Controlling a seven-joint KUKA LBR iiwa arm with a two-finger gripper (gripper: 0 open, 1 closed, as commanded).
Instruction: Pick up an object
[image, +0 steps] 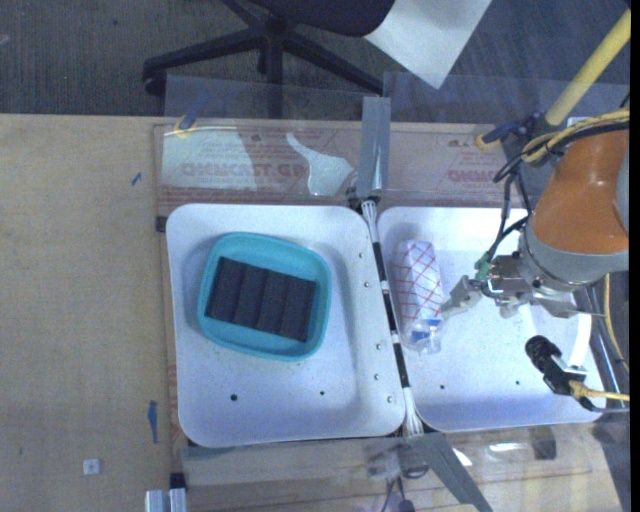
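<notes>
Camera view: tool (460, 297) hovers beside the clear red-checked plastic bottle (419, 292) — poised to grasp; finger state I cannot tell.

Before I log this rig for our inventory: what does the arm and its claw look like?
The arm is grey with a wide orange band above the wrist. Yellow and black cables loop along it. The claw is small, pale metal, with a green bit at its base.
</notes>
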